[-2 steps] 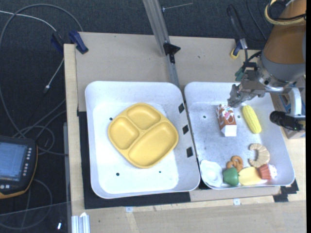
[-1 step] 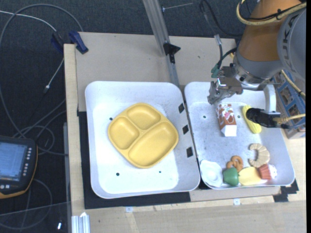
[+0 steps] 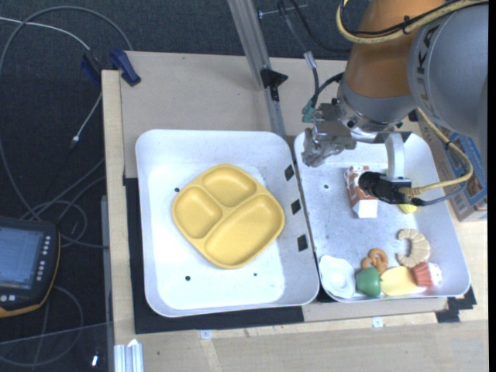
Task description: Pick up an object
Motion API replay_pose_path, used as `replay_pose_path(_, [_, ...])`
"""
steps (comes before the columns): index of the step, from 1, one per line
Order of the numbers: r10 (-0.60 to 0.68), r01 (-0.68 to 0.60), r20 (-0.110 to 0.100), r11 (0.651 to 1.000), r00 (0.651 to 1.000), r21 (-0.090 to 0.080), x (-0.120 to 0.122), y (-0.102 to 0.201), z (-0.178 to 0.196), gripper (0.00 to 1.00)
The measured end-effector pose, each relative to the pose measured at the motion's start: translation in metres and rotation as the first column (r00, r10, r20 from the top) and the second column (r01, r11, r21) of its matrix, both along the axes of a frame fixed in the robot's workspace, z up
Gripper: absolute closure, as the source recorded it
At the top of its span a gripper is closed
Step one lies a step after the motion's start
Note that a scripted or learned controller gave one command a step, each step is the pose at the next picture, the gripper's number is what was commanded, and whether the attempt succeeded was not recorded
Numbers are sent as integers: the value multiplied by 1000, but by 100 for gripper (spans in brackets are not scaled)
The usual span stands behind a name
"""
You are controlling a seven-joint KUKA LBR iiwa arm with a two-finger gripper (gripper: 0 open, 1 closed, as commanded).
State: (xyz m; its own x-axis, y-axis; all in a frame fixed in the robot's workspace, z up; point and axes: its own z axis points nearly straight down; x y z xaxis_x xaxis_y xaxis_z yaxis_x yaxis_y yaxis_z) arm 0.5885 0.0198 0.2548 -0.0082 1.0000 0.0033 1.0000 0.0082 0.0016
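The gripper (image 3: 320,147) hangs over the right bin (image 3: 333,223), up at its 11 o'clock corner, above bare floor and next to the wall shared with the left bin (image 3: 155,208). Nothing can be seen in its grasp, and from this slanted view I cannot tell whether it is open or closed. That spot looks like a poor one for a pick, since the nearest candidate, a small brown-and-white carton (image 3: 358,194), lies at about 4 o'clock from the gripper, near the middle of the bin. A black fitting (image 3: 381,184) with a yellow cable (image 3: 442,183) overhangs the carton's right side, so part of it is hidden. The other pickable things are crowded along the bin's 5 to 6 o'clock edge: a shrimp (image 3: 412,245), a pretzel (image 3: 374,258), a green piece (image 3: 369,282), a yellow piece (image 3: 399,282), a red piece (image 3: 423,273) and a white lump (image 3: 336,270). They touch or nearly touch, and probably gathered there against the low wall, so a grasp there risks nudging neighbours. The left bin holds a yellow divided plate (image 3: 229,215), lying flat near its centre, broad and shallow and likely hard to pinch. Black clips (image 3: 294,205) sit on the wall between the bins, close below the gripper. A metal post (image 3: 246,22) rises at 12 o'clock, and a tablet (image 3: 23,263) and loose wires (image 3: 46,68) lie off the table at 9 o'clock.
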Motion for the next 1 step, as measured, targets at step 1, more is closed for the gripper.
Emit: replay_pose_path(1, [-2,2,0,1000,1000,-1,8,50,-3,100])
